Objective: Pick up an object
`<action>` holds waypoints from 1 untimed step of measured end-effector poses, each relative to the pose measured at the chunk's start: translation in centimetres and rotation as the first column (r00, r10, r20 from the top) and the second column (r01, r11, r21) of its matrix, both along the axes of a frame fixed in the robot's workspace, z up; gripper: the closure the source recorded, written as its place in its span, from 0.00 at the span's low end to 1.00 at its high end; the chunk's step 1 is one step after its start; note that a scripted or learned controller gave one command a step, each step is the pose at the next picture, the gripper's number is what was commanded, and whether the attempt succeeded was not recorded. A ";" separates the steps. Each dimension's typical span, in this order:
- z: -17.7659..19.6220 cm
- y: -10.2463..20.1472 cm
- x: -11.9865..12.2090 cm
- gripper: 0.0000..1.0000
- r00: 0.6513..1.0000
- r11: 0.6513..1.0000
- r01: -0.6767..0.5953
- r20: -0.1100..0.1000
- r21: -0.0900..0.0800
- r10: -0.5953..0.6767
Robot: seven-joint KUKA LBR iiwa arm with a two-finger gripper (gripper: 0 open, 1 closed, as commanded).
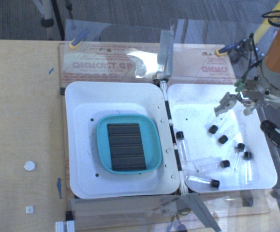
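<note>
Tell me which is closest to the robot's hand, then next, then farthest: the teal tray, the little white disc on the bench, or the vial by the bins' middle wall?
From the hand:
1. Vial, right bin, beside the divider.
2. Teal tray, left bin.
3. White disc, on the bench, far left.

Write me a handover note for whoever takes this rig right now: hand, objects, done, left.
Hand: open, nothing between its fingers, hovering over the upper part of the right bin, above the vials.
Objects: several clear vials with black caps lie scattered in the right bin, e.g. one by the divider, one near the front edge, one at the far right. The left bin holds a teal tray with a dark ribbed insert.
Done: no pick yet; all vials lie in the bin.
Left: descend on a vial, close, lift. The nearest looks like the vial with its cap just below the hand.
</note>
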State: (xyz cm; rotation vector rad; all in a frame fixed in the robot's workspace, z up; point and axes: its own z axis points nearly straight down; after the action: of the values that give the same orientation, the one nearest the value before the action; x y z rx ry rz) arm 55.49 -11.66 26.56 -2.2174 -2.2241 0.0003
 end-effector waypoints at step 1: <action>-15.6 -2.8 1.3 0.00 0.996 0.996 -0.084 0.001 0.000 0.084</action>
State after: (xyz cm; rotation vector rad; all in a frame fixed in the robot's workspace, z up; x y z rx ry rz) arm 56.82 -14.45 10.97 -2.1222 -2.3163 -0.0006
